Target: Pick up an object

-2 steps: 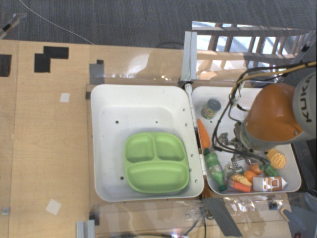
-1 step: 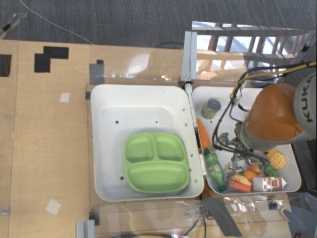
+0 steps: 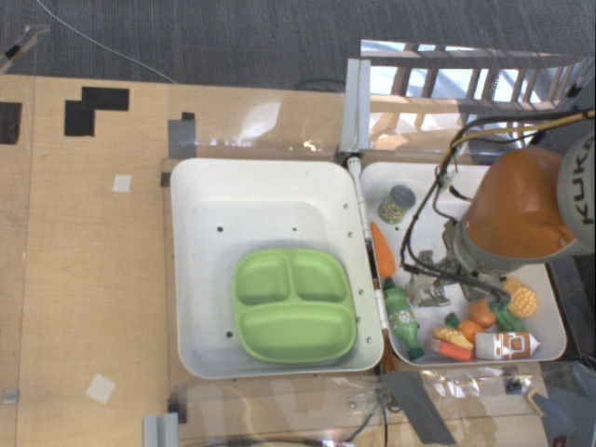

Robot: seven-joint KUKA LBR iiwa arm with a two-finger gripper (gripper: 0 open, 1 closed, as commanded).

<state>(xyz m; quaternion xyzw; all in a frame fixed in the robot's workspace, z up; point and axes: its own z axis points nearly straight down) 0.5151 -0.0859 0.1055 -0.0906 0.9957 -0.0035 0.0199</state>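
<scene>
We see the gripper low inside the right bin, among the toy foods; we cannot tell how it is set. Nothing is visibly held. Nearest it, a green bottle lies by the bin's left wall, long axis running roughly up-down in the view. Above it a carrot lies along the same wall. The left bin holds a green divided plate.
</scene>
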